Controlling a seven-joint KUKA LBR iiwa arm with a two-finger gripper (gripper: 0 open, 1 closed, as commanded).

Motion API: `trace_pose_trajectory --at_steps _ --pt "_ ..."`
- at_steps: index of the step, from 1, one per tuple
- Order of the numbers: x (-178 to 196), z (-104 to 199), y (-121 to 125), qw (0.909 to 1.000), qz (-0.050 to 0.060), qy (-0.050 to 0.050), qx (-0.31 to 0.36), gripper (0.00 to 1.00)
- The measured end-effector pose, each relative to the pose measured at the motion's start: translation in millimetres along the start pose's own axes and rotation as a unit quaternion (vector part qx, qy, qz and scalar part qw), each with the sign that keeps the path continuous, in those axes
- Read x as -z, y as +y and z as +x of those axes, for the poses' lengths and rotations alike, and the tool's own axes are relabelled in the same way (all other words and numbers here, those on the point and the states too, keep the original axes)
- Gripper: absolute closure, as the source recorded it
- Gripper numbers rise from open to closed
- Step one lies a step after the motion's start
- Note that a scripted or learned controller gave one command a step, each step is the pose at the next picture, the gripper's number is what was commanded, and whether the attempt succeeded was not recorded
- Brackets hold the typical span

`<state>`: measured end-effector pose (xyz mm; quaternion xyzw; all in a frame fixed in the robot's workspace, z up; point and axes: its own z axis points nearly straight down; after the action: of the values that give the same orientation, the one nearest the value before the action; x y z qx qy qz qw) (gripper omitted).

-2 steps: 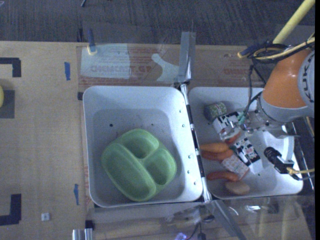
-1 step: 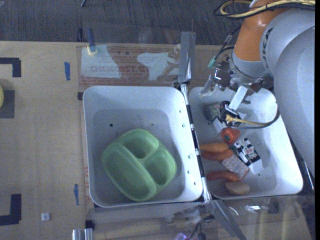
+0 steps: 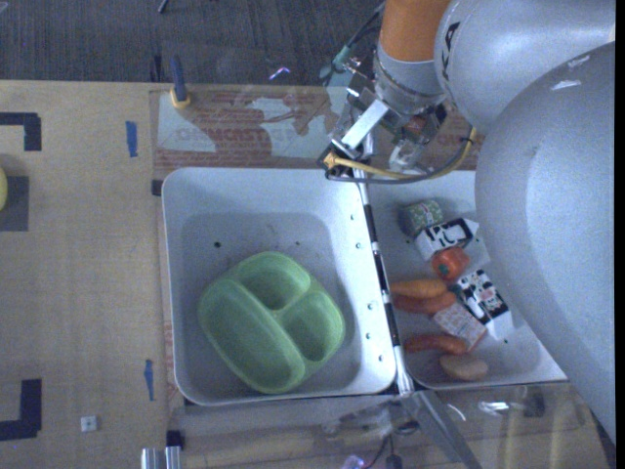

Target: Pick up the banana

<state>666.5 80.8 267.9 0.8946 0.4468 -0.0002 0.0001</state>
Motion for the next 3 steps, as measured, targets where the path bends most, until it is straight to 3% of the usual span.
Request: trace_pose_trajectory --at_steps 1,2,3 --pt "-171.1 41.8 -65.7 0.9961 0.001 0.0 0.088 0.0" --pt "-163.1 54.9 -63.1 0.9993 0.0 0.001 0.038 0.0" --pt "-181.3 58.8 -61.4 0.9949 0.0 0.0 0.101 0.0"
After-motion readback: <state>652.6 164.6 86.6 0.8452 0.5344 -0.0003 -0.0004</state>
